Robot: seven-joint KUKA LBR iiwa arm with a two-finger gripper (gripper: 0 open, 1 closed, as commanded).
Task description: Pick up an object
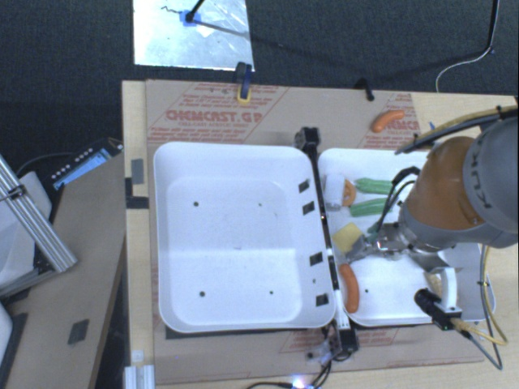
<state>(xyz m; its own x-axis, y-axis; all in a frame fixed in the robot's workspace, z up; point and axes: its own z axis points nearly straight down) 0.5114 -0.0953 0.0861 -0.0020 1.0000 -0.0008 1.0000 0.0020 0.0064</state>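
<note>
Objects for picking lie in the right bin (381, 314): a pale yellow block (349, 237) near the bin's left wall, an orange sausage-shaped piece (350, 287) just below it, two green pieces (371, 185) (367, 208) toward the back, and a small white-and-orange item (340, 191) beside them at the left wall. Left bin (235, 233) alongside, the two bins touching along a black divider with clips. Another orange sausage-shaped piece (388, 121) outside the bins, on the cardboard sheet (211, 112) covering the bench (134, 241), behind the right bin. Blue-and-yellow clamp (243, 82) at the cardboard's far edge.

Arm (454, 197) reaching in from the right, orange band over the right bin, wrist bent down toward the bin's left part. Claw (362, 246) low, just beside the yellow block, metal fingers pointing toward it. Open or closed: cannot tell, the fingertips being too small and partly hidden by the wrist. Nothing seen between them.
</note>
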